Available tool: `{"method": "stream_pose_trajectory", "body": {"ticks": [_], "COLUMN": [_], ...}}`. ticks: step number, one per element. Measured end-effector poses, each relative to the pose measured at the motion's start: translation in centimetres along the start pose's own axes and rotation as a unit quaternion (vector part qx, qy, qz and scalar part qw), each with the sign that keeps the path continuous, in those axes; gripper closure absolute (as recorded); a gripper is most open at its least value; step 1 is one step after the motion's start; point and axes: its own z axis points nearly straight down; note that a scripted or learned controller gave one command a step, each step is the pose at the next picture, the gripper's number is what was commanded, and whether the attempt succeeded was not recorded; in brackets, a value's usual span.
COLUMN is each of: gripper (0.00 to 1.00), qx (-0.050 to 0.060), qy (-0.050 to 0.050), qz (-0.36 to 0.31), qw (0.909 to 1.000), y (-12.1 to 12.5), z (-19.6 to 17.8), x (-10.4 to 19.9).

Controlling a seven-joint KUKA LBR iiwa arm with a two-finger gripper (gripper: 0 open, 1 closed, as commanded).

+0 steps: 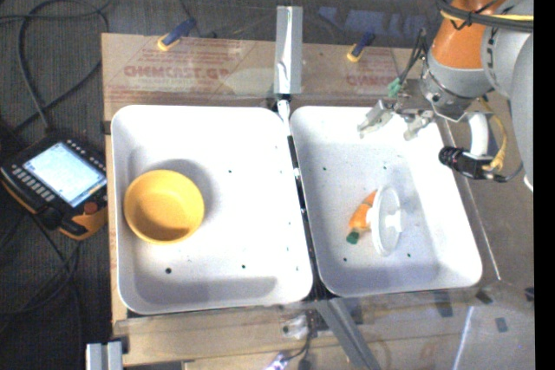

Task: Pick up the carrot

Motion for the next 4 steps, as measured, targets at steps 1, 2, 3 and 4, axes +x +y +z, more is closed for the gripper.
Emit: {"method": "stream_pose_trajectory", "body": {"ticks": [1,2,3,4], "gripper": [0.00,0.00,1.00,0.00], "qx": [0.000,-0.019,-0.016,-0.015], "qy": [0.000,-0.008,-0.005,-0.005], "qz": [-0.107,-0.041,-0.042,-0.042], "qw": [0.9943,0.9990,0.9990,0.9990], "y": [-8.2,-13.1,-13.2,-13.2], "z": [6.1,9.2,8.4,8.5], "x": [0.6,2.1,2.3,2.3]}}
